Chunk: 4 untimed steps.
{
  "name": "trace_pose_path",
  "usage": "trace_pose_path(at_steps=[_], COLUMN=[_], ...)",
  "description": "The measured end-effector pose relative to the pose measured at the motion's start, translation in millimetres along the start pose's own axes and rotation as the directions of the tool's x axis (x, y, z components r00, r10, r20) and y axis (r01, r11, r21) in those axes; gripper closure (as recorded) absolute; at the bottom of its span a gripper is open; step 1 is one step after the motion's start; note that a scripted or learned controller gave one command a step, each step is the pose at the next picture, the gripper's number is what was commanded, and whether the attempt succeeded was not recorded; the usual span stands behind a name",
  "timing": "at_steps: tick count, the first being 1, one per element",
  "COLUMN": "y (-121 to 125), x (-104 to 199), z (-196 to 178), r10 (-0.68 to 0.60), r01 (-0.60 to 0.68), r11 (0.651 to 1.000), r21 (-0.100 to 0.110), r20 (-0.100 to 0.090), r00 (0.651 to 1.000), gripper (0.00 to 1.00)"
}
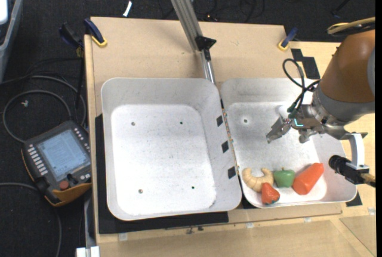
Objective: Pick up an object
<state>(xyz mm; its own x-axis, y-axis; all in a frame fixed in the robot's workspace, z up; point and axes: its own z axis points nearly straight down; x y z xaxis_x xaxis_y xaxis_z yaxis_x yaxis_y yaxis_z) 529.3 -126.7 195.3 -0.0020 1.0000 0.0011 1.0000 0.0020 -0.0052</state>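
Observation:
Along the near edge of the right bin (256, 104) lie toy foods in a row: a beige croissant (257, 177), a small red strawberry-like piece (269, 192), a green pepper (285, 177) and an orange carrot (308, 178). My gripper (290, 132) hangs over the middle of that bin, behind the foods and apart from them. Its two fingers are spread, one finger (275, 131) to the left and the other on the right, with nothing between them.
The left bin (119, 92) sits beside the right one. A metal pole (182, 2) slants in from the top to the bins' shared edge. A teach pendant (57, 157) lies on the floor at the left. Clamps grip the bench's far corners.

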Motion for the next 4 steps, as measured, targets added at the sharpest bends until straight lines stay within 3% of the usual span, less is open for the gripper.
trace_pose_path(at_steps=[1, 3, 4], y=[1.0, -0.2, 1.4], x=[-0.1, -0.8, -1.1], z=[-2.4, 94.9, 81.7], r10=[0.002, 0.004, 0.003], r01=[-0.002, -0.004, -0.003], r11=[1.0, 1.0, 1.0], r21=[-0.005, 0.001, -0.005], r20=[0.001, 0.0, 0.001], r00=[1.0, 1.0, 1.0], gripper=[0.0, 0.0, 1.0])
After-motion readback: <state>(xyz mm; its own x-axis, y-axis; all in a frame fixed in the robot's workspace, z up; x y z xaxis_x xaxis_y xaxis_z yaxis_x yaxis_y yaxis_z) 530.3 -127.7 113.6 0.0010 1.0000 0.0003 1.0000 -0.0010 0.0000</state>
